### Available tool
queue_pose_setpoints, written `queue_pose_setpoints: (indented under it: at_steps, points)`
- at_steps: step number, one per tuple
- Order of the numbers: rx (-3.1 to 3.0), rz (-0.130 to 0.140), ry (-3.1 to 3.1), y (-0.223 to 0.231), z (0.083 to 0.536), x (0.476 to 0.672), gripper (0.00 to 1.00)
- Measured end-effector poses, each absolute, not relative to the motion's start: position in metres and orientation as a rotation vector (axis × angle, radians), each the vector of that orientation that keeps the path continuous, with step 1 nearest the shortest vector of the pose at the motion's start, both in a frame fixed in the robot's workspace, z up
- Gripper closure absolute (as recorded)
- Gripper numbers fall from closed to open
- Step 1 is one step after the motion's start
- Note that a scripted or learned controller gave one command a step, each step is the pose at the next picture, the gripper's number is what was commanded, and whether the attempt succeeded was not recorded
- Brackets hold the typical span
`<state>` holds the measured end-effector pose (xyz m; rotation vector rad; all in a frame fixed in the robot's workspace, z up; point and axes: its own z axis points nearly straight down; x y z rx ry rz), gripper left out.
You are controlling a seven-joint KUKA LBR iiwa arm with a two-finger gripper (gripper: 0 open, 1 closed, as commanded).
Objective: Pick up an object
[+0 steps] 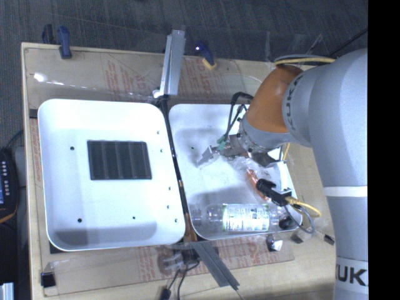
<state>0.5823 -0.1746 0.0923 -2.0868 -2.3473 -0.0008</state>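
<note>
My gripper (205,157) hangs over the upper middle of the right bin (187,120), pointing toward its left wall, with bare white floor beneath its tip. A clear plastic bottle (234,217) with a pale label lies on its side along the bin's near wall, well below the gripper. A crumpled clear wrapper with an orange piece (250,175) lies just right of the gripper, partly under the wrist. In the left bin (56,124), a dark grey ribbed rectangular block (119,160) lies flat near the middle.
A metal bar (172,61) rises behind the divide between the two bins. Blue clamps (63,40) sit on the bench's far edge. The arm's large grey body covers the bench to the right of the right bin.
</note>
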Motion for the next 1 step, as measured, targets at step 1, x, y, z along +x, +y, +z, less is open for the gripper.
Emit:
queue_pose_setpoints:
  at_steps: [1]
  points:
    - [-1.927, 0.000, -2.483, -0.1915, 0.2203, 0.5332, 0.00]
